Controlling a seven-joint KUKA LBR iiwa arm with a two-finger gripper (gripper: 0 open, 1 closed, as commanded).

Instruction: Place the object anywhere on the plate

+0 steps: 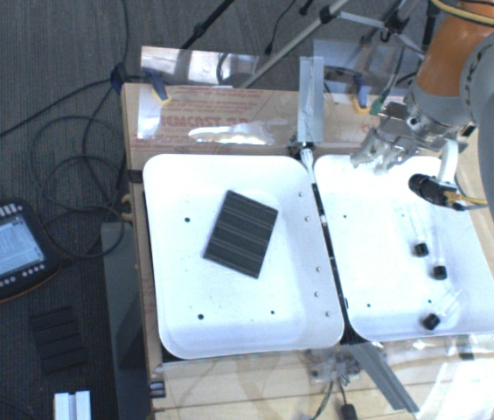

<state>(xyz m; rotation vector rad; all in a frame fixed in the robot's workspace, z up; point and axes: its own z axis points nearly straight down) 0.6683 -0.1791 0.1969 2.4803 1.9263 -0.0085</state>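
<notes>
A dark ribbed rectangular plate lies tilted in the middle of the left bin. Three small black pieces sit along the right side of the right bin: one mid-bin, another just below it, and a third near the front edge. Faint clear parts seem attached to them. My gripper hangs over the back edge of the right bin, well behind the pieces and apart from them. Nothing shows between its fingers.
A raised rim divides the two bins. Behind the bins lie a cardboard sheet and a metal bracket. A pendant rests on the floor at left, among cables.
</notes>
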